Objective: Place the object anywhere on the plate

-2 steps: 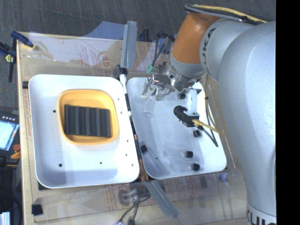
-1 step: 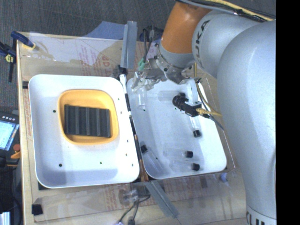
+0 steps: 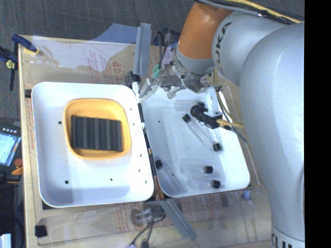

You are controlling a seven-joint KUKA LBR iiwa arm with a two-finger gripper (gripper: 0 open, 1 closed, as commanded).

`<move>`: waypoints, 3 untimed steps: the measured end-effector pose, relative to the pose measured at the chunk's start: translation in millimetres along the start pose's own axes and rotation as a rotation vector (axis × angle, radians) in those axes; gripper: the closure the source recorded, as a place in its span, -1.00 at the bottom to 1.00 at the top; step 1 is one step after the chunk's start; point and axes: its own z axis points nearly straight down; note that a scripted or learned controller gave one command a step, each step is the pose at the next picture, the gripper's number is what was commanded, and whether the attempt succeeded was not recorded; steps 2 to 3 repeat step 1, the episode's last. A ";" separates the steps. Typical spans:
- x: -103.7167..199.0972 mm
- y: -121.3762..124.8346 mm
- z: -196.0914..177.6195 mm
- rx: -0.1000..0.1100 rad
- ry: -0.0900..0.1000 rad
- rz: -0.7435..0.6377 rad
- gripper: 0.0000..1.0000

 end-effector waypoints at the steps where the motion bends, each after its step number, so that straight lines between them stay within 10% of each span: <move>1: 27.9 20.2 30.5 0.001 0.001 -0.356 -1.00; 3: 27.9 20.2 30.5 0.001 0.001 -0.356 -1.00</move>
